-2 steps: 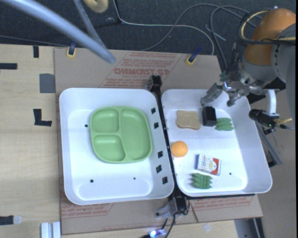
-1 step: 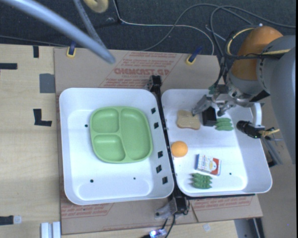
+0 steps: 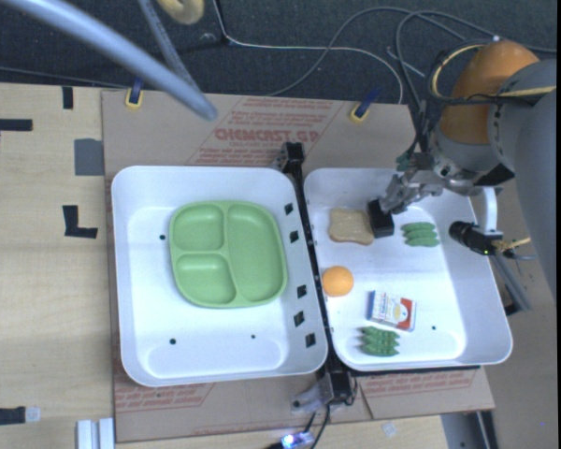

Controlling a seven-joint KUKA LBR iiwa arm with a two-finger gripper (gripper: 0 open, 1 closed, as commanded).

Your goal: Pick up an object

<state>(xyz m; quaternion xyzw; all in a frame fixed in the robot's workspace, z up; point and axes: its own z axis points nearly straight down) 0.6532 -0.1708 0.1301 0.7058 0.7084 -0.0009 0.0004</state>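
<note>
Tan bread slice point(image 3: 352, 227) lies just left of the pincer point(image 3: 381, 220).

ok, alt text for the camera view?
The gripper sits low in the right bin beside a slice of toast, with two pea pods, an orange and a small carton nearby. The left bin holds a green divided plate.

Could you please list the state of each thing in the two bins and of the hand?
Green tray: flat in left bin, compartments bare.
Bread slice: flat, beside the hand.
Hand: low over right bin.
Orange: resting free.
Card box: lying flat.
Pea pods: lying loose.
</note>
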